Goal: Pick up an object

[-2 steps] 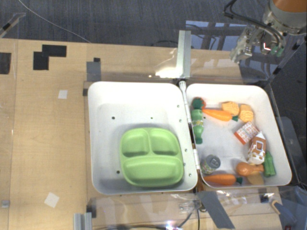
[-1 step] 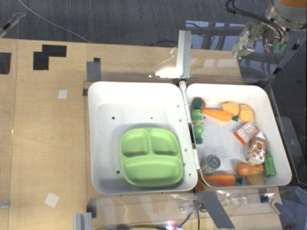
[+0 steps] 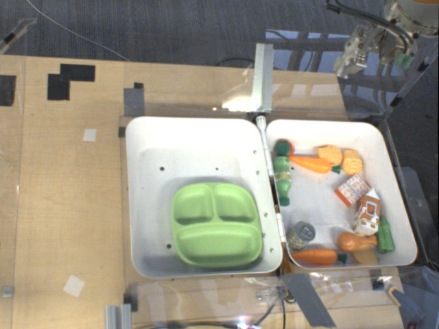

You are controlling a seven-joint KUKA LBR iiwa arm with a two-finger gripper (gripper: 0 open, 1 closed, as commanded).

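Cannot tell the opening of the claw, with nothing seen in it, hanging high beyond the far edge of the right bin, probably to leave the carrot and other toy food inside free for choosing.

The bench is light wood. Two white bins sit on it side by side, touching: the left bin and the right bin. Black patches mark the bench's far left.
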